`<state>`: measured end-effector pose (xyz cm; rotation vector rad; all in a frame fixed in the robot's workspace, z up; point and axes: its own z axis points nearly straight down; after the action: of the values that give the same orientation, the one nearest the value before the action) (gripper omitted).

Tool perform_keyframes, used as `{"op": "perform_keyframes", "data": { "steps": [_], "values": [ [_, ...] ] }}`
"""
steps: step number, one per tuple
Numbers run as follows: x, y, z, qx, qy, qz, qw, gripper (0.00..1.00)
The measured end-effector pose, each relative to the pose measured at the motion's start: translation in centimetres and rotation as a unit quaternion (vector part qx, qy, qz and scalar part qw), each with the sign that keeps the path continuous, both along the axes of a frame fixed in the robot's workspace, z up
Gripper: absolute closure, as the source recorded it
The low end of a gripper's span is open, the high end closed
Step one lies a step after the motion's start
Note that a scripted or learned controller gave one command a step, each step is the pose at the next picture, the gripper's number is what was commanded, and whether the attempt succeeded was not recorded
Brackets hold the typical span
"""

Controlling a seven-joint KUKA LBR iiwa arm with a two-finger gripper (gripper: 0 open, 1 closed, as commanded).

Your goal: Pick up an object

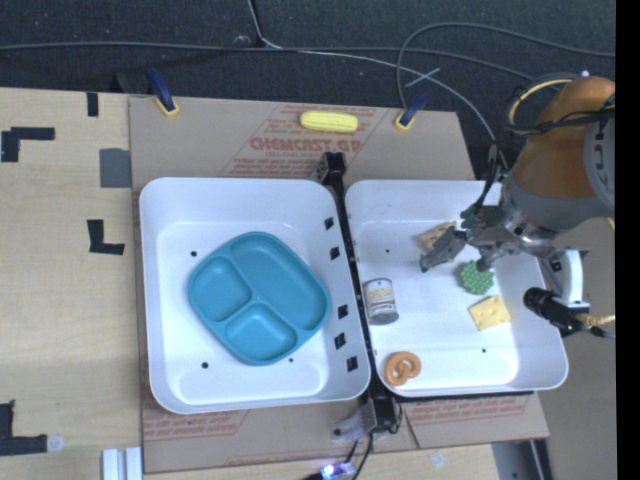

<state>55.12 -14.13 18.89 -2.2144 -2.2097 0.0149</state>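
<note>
Grey fingers (455, 250) spread and empty in the right bin (440, 383), green object (477, 277) just beside, cracker (436, 236) just behind; risk of nudging either aside on closing.

Two white bins side by side on cardboard on the worktop (60, 298). Left bin (160, 208) has a blue divided tray (258, 296) approx in the middle. Right bin (400, 203) has a small can (380, 301) near the divider, a pretzel-looking thing (402, 368) near the front edge, a green bumpy obj (476, 278), a yellow cheese wedge (489, 313) just beside it, and a tan bit (436, 236) partly hidden by the arm. Gripper (455, 253) hangs over the right bin w/ fingers spread, nothing between them. Yellow corn cob (328, 121) lies on the cardboard behind the bins.
</note>
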Motion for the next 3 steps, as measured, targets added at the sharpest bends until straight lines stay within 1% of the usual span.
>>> {"op": "perform_keyframes", "data": {
  "steps": [1,2,3],
  "values": [
    [0.3,0.0,0.8,-0.001,-0.007,0.002,1.0,0.0],
    [0.6,0.1,-3.6,-0.0014,-0.005,0.002,1.0,0.0],
    [0.4,0.0,-10.0,-0.0013,-0.005,0.002,1.0,0.0]
  ]
}}
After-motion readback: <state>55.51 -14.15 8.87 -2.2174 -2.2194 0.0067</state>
